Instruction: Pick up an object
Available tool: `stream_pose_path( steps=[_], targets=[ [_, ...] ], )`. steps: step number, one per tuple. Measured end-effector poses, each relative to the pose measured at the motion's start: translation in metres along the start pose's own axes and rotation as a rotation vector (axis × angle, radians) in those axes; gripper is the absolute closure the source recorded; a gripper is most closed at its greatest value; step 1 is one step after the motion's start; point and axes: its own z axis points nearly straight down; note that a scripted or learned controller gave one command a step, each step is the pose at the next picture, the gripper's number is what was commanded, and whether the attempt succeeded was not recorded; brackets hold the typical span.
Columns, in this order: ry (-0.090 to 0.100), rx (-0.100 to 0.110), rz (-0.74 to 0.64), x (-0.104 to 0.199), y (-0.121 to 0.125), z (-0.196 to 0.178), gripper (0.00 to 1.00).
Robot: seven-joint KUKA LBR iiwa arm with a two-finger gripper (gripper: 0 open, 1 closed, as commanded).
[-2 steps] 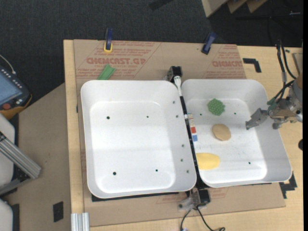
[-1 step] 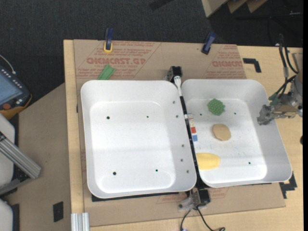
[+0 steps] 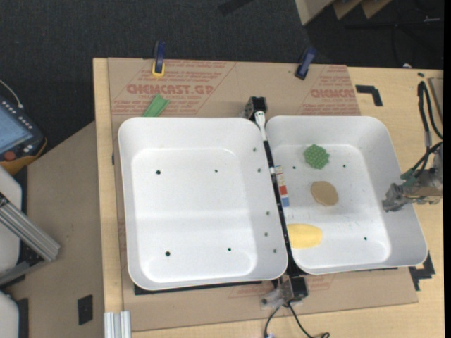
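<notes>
White bins sit side by side on the worktop (image 3: pixel 211 76). The left bin (image 3: pixel 141 146) has nothing to pick; all three candidates are in the right bin (image 3: pixel 373 136).

Green knobbly piece (image 3: pixel 316 155) is toward the far side. Tan disc (image 3: pixel 325 193) is mid-bin, well apart from the green one. Yellow piece (image 3: pixel 304 236) is at the near-left corner, just beside the divider wall.

End effector (image 3: pixel 398 196) hangs at the right bin's right rim, with nothing visibly between its fingers. It's small and blurred at that edge, so I can't tell if the fingers are spread or pressed together.

My read on the step: approach phase, no grasp yet. All three items lie flat on the bin floor, untouched.

Next move calls for:
- traverse left across the bin, toward the tan disc probably, as it's nearest and has clear space all round
- centre over it, descend to the floor, then clamp
- the disc looks low-profile, so the fingers need to get right down

Yellow piece is a worse bet, since the wall crowds one side. Green one looks grippier but is farther off.
</notes>
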Motion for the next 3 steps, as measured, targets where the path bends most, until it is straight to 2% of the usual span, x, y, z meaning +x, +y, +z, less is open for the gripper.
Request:
stream_pose_path(
  steps=[1,2,3],
  targets=[
    [0.001,-0.003,-0.011,0.094,0.001,-0.01,1.0],
    [-0.001,-0.006,-0.01,0.169,0.001,-0.021,1.0],
    [-0.005,-0.01,-0.001,0.146,0.001,-0.074,1.0]
  ],
)
